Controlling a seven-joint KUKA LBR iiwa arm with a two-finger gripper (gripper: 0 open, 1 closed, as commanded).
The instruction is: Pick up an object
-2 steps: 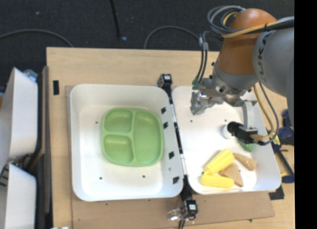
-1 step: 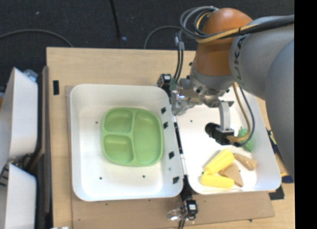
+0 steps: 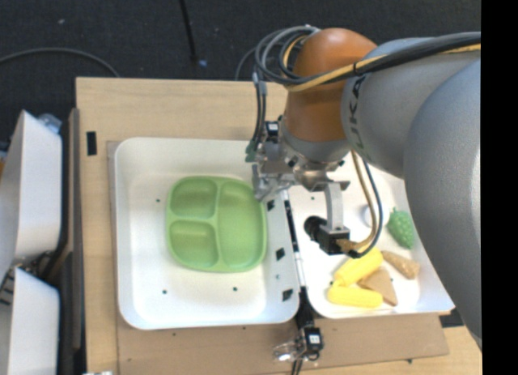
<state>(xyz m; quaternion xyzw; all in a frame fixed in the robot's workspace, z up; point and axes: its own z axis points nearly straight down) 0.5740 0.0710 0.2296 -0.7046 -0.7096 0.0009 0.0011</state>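
The green divided plate (image 3: pixel 214 223) lies flat in the left bin (image 3: pixel 146 288), its upper right corner just beside the gripper (image 3: pixel 271 183). A flat, wide plate offers little to pinch, so a grasp at the rim would likely slip or tip it. The gripper could also catch the wall between the bins. The arm reaches in from the right, its wrist pointing down over the right bin (image 3: pixel 426 294). Whether the gripper is clenched or released cannot be made out.
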